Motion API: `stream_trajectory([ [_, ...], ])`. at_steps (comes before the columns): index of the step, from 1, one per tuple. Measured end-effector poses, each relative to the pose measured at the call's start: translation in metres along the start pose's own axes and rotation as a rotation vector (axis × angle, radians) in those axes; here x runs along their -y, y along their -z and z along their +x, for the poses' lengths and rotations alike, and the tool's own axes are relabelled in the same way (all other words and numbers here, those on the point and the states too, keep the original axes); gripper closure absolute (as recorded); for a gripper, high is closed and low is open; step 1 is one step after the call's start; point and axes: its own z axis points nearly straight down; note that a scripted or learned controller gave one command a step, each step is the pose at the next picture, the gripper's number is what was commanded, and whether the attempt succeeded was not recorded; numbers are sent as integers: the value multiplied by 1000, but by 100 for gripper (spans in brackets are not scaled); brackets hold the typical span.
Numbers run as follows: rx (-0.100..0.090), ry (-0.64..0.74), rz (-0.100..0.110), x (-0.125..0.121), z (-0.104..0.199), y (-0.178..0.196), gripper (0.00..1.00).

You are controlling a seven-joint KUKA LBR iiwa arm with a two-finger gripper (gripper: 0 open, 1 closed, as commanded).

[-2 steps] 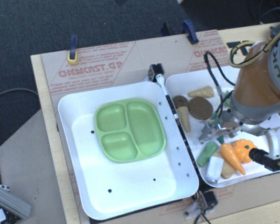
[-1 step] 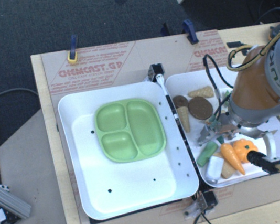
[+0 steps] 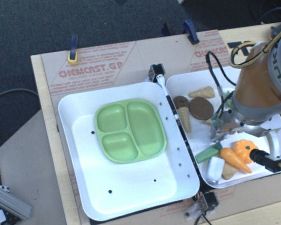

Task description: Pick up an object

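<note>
Two white bins side by side on the bench. Left bin [image 3: 89,187]: one green divided plate [image 3: 130,130] with three compartments, toward 12 o'clock. Right bin [image 3: 188,81]: one arm with gripper [image 3: 219,129] lowered at centre; whether it is open or closed cannot be told. Toy foods around it: one brown disc [image 3: 200,108] and one tan piece [image 3: 202,93] at 11 o'clock; one pale stick [image 3: 185,119] at 9; one green piece [image 3: 208,153], one white piece [image 3: 214,166] and one orange carrot-like piece [image 3: 236,155] at 6.
</note>
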Motion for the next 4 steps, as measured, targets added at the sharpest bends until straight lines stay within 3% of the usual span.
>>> stream_trajectory([
  [3, 2, 4, -8, -14, -9, 132, 100],
  [4, 1, 8, -8, -67, 18, 140, 100],
])
